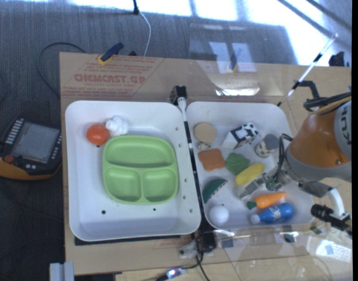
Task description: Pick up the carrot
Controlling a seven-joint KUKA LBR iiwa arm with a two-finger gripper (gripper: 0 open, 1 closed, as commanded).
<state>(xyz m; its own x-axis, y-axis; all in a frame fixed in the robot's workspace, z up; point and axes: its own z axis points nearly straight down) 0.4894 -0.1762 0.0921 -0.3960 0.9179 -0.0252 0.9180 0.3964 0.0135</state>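
The carrot (pixel 268 201), orange with a small green end on its left, lies on its side near the front of the right bin (pixel 284 119). It sits just above a blue bottle (pixel 275 213). My gripper (pixel 272 182) hangs low over the right bin, a little behind the carrot and right of a yellow piece (pixel 249 173). The grey and orange wrist (pixel 316 148) covers the bin's right side. Nothing can be seen held by the gripper.
The right bin also holds a tan disc (pixel 205 132), a brown toast (pixel 211 158), a green piece (pixel 237 161), a black-and-white cow (pixel 244 133), a dark green slice (pixel 214 187) and a white ball (pixel 218 214). The left bin holds a green divided plate (pixel 140 168), an orange ball (pixel 97 134) and a white lump (pixel 116 124).
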